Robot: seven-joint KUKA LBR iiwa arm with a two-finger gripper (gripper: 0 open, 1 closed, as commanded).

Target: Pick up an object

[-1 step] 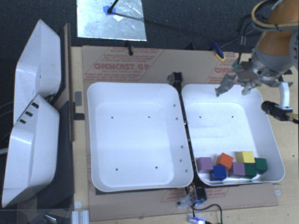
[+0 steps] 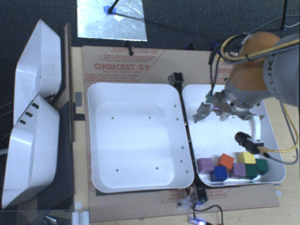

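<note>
while the gripper (image 2: 202, 112) hangs at twelve o'clock in the right bin (image 2: 276, 170), its fingers look spread and empty. the blocks (image 2: 233, 166) cluster at six o'clock, probably because the bin tilts that way.

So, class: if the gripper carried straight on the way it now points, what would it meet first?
The gripper points down and leftward over the right bin. Most likely it meets bare bin floor near the dividing wall first; the blocks sit well off that line. Depth is unclear.
</note>
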